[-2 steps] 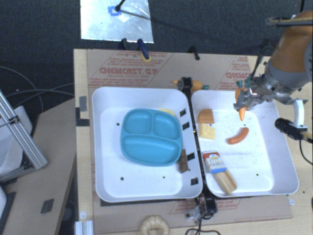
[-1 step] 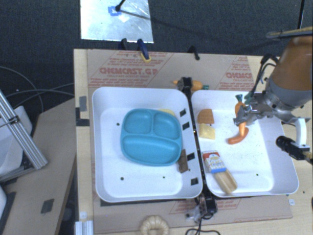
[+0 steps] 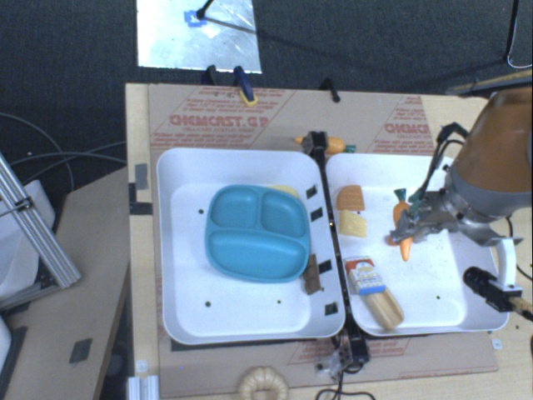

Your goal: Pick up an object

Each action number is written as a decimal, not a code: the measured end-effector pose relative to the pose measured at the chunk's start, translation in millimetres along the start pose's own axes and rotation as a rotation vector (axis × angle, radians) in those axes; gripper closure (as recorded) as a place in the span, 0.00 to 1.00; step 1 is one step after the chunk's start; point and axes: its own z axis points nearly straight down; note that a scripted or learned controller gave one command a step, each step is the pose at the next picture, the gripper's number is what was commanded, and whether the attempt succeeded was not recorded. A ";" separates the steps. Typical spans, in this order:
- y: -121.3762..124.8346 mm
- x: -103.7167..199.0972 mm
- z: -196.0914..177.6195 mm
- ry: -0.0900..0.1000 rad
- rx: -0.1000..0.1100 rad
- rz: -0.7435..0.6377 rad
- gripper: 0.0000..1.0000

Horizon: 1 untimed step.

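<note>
Arm: the grey arm (image 3: 500,152) with its orange band comes in from the right and bends down over the right bin (image 3: 441,311).
Gripper: the gripper (image 3: 405,228) sits low in the upper middle of the right bin, fingers pointing left.
Carrot: an orange toy carrot (image 3: 403,223) with a green top stands nearly upright in the view, right at the gripper tips; its lower end pokes out below them.
Grasp: the fingers look clenched on the carrot, one on either side of it.
Other things in right bin: a toast-like slice (image 3: 350,197) and a pale yellow cheese piece (image 3: 354,224) lie to the left of the carrot, apart from it; a small red and white packet (image 3: 361,273) and a tan brush-like wooden piece (image 3: 384,308) lie lower left, touching each other.
Left bin: the left bin (image 3: 187,307) holds a blue divided plate (image 3: 256,232), with a small brown object (image 3: 312,277) just beside its lower right corner.
Desk: both bins rest on a cardboard sheet (image 3: 275,111) on the desk.
</note>
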 end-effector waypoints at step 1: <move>17.9 5.3 7.6 -0.001 -0.004 -0.004 1.00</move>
